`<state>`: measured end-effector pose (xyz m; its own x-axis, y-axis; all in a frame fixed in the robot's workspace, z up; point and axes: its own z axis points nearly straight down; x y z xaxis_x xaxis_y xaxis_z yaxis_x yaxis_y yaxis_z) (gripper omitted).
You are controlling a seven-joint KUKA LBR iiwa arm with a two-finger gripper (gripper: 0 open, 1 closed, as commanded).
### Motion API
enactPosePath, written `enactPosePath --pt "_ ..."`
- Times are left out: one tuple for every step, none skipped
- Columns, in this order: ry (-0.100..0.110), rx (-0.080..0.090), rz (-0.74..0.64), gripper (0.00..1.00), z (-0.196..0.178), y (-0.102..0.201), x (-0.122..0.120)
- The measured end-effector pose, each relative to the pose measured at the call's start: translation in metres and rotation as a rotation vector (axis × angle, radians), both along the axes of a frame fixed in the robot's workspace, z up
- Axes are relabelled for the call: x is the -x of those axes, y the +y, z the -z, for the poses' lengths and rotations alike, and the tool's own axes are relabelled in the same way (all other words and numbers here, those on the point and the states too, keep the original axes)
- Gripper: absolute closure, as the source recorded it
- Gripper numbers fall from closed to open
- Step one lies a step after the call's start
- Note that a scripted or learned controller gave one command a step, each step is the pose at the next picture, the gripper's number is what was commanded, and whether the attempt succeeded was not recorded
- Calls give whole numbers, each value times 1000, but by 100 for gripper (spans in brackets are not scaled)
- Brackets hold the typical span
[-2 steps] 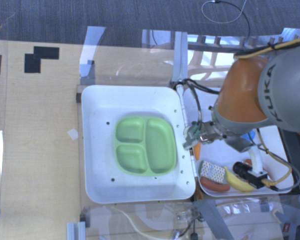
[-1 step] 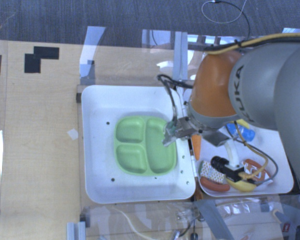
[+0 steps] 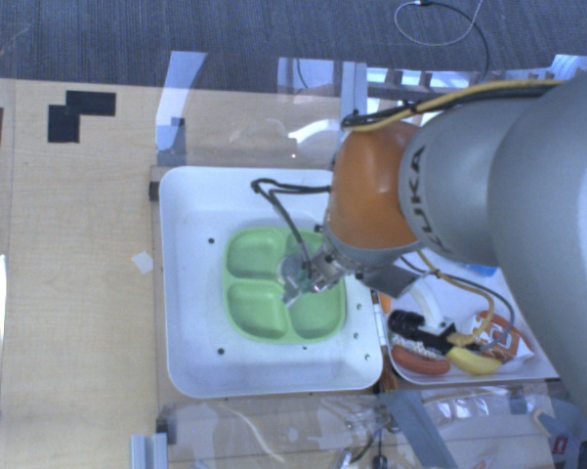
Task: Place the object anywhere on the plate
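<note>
A light green plate point(image 3: 257, 283) with three compartments lies in the left white bin point(image 3: 195, 262). My gripper point(image 3: 301, 279) hangs low over the plate's right side, near where the dividers meet. The orange band and grey wrist above it hide most of the gripper. No object is visible between its tips from this angle. The right part of the plate is partly covered by the arm.
The right bin point(image 3: 469, 360) holds several items: a yellow banana point(image 3: 477, 362), a red sausage-like piece point(image 3: 422, 363), a dark object point(image 3: 420, 332) and some wire-like orange things. The big grey arm covers most of that bin. Black cables loop from the wrist over the left bin.
</note>
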<state>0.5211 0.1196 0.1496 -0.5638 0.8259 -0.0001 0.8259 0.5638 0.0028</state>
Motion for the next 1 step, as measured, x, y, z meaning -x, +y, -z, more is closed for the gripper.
enactPosePath --pt "-4 0 -133 100 -30 46 -64"
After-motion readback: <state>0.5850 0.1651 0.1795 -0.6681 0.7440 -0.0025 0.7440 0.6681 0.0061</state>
